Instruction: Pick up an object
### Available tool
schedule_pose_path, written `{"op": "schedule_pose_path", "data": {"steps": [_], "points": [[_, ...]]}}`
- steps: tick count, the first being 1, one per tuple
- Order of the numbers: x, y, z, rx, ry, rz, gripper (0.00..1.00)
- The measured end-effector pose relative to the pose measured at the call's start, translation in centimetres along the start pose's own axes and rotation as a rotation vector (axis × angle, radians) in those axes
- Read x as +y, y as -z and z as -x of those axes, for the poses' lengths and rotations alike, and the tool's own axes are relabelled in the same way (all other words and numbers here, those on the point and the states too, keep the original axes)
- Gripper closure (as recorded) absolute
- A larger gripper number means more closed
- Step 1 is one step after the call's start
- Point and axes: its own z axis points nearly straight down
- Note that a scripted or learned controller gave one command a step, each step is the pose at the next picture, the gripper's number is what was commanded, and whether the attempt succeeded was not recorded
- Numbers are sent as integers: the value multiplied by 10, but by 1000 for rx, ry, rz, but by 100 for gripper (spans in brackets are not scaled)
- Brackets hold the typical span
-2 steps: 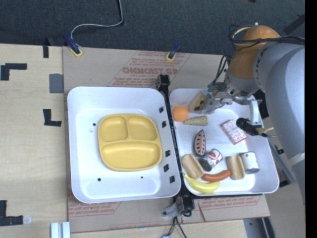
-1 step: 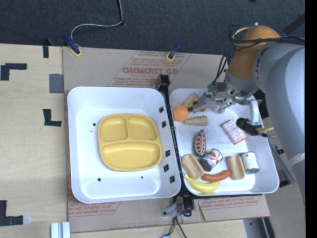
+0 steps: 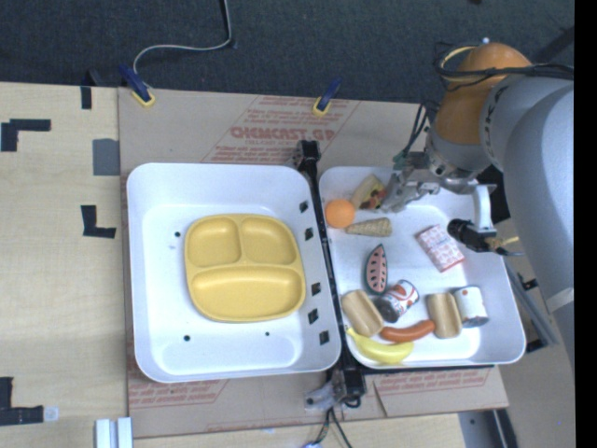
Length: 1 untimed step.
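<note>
The end effector (image 3: pixel 403 187) is low over the right bin (image 3: pixel 494 339), at about eleven o'clock in it, near the back wall. Its metal tips are too tangled with the wrist hardware to read; I cannot tell how far apart they stand, nor whether anything sits between them. Just beside it, toward nine o'clock, lies a small brown-and-red item (image 3: pixel 367 192), with an orange ball (image 3: pixel 340 214) and a cone (image 3: pixel 369 228) near it at seven o'clock. A watermelon slice (image 3: pixel 376 269) lies at the bin's centre; a banana (image 3: pixel 378 348) at six o'clock. The left bin (image 3: pixel 149 250) on the desk (image 3: pixel 56 278) holds a yellow divided plate (image 3: pixel 245 267).
</note>
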Motion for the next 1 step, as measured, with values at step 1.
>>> {"op": "schedule_pose_path", "data": {"steps": [1], "points": [[0, 0, 0, 0, 0, 0, 0]]}}
